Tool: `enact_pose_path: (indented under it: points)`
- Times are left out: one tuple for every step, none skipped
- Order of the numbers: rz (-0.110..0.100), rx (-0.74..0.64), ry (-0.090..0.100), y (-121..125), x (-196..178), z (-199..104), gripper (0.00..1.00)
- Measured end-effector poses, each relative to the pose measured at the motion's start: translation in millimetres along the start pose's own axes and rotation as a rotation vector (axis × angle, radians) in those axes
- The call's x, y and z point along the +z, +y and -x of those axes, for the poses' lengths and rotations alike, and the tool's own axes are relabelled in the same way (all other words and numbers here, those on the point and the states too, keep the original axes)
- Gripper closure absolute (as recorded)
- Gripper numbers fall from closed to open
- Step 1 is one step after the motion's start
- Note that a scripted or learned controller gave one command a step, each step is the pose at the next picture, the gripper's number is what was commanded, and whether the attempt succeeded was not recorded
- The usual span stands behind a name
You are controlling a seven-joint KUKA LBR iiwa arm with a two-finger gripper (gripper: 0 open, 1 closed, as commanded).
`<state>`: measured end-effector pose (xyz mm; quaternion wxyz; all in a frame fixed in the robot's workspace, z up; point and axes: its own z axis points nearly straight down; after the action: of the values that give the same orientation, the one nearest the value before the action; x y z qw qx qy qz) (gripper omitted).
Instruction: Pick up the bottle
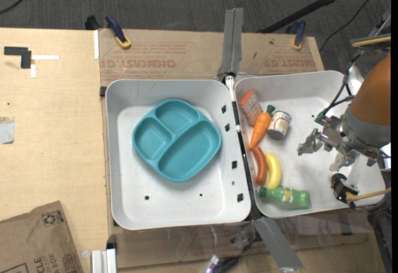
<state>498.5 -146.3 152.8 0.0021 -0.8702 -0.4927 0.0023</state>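
A green bottle [287, 197] with a yellow label lies on its side near the front wall of the right bin [323, 82], its cap pointing left. My gripper [321, 145] hangs over the right part of that bin, above and to the right of the bottle and apart from it. Its fingers [308, 144] stand open with nothing between them. The grey arm with its orange band [378, 101] comes in from the right.
Along the right bin's left side lie an orange-and-white packet [250, 106], a carrot [260, 129], a small can [279, 124], a sausage [259, 163] and a banana [272, 170] just above the bottle. A teal divided plate [177, 139] lies in the left bin [118, 160].
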Motion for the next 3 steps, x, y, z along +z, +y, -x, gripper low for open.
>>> enact_pose_path:
  points:
    - [0.001,0.043,0.0,-35.8,-19.7,-22.5,0.0]
    - [0.003,0.169,0.0,-101.4,-37.5,-127.8,0.0]
    - [0.003,0.313,-0.001,-81.2,-37.4,-93.3,0.0]
